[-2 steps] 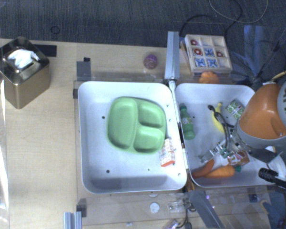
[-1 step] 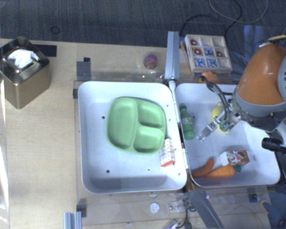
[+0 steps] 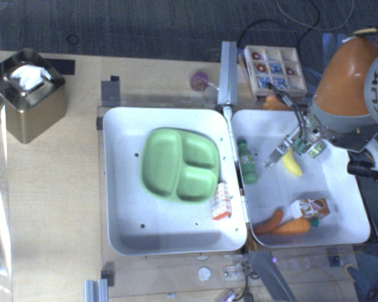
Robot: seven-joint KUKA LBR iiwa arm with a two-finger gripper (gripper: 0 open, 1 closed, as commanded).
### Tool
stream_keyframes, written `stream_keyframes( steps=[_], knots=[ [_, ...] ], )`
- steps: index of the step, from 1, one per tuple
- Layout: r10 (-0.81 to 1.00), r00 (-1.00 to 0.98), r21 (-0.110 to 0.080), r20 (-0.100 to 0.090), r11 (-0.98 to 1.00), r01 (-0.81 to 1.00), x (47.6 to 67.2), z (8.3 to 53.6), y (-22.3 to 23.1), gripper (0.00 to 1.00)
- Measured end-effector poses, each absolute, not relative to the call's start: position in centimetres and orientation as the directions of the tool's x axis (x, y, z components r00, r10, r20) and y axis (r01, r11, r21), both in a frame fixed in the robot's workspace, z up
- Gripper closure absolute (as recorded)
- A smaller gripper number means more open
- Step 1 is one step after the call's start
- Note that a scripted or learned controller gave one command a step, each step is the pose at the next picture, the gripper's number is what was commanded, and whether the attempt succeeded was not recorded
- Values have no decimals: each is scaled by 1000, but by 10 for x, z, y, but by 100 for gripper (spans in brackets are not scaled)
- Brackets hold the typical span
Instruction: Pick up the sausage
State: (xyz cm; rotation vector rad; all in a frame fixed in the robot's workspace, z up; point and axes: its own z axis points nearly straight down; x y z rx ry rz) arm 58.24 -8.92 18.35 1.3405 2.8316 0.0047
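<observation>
Clearly the sausage (image 3: 268, 221) lies at the right bin's (image 3: 346, 187) near edge, touching the carrot (image 3: 290, 226). The gripper (image 3: 278, 155) hovers farther back with fingers spread and nothing between them; a descent there could snag the carrot instead.

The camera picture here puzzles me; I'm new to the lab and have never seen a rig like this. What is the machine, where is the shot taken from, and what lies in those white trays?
One fixed camera looks down at a slant on a bench with two shallow white bins. The grey and orange shape at the right is a robot arm; its gripper hangs over the right bin.

That bin holds a green bottle, a yellow piece beside the gripper, a sausage next to a carrot, and a small brown packet.

The left bin holds a green divided tray and a small red and white packet.

I see nothing clearly held.
</observation>
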Motion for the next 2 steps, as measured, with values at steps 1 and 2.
stream_keyframes(
  steps=[1, 2],
  knots=[
    [567, -824, 3, -5, 824, 567, 531, 146, -120, 0],
    [434, -901, 5, -13, 901, 434, 493, 92, -83, 0]
  ],
)
